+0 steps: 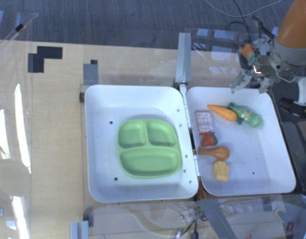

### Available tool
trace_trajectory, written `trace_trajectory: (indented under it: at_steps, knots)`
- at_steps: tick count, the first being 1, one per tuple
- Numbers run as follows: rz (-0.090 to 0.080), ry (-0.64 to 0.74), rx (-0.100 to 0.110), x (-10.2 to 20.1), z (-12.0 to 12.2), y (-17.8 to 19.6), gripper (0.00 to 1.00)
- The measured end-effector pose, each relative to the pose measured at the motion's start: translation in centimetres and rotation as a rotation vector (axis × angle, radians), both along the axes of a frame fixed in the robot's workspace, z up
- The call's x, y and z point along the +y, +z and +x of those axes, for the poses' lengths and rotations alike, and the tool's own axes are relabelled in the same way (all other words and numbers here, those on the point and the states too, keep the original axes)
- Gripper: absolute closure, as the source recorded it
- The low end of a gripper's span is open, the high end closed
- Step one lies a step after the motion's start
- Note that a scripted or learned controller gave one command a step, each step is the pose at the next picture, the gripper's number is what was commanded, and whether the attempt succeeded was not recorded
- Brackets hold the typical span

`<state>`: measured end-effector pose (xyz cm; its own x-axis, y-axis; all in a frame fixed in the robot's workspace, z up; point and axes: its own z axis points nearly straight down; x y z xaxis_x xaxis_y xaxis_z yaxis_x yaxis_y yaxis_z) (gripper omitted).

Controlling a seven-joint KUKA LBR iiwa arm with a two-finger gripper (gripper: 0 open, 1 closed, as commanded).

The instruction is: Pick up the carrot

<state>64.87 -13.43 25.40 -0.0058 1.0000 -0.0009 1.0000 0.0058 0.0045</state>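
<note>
A: Where's the carrot (223, 112) right now?

B: In the right bin (272, 176), lying flat toward its twelve o'clock end, thick end pointing to three o'clock and tip to nine. A green bottle (245, 116) touches its thick end on the three o'clock side.

A: Anything else crowding it?

B: At its seven o'clock there's a small printed packet (204, 121), close but apart. Further toward six o'clock sit a red strawberry-like piece (208, 140), a tan drumstick (216, 152) and a yellow corn cob (221, 171). The left bin (100, 173) holds a green divided plate (148, 148), well apart from all this.

A: And the gripper (252, 83)?

B: It hangs over the bin's far rim, at about one o'clock from the carrot, nothing between its fingers. The jaws look spread, though at this slant they're small and I'd only say probably.

A: So which step is this?

B: I'd judge the approach; the carrot is untouched on the bin floor. The next move calls for travel toward seven o'clock, then a descent over the carrot's middle, jaws set across its narrow width and kept toward the tip side so the bottle isn't caught too.
</note>
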Motion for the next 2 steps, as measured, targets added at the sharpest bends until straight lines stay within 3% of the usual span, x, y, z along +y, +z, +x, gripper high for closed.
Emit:
trace_trajectory:
  at_steps: [1,2]
  knots:
    - [-0.001,0.181,-0.004,0.2,-2.5,-15.2,0.0]
    - [-0.001,0.182,-0.008,0.2,-2.4,-14.0,1.0]
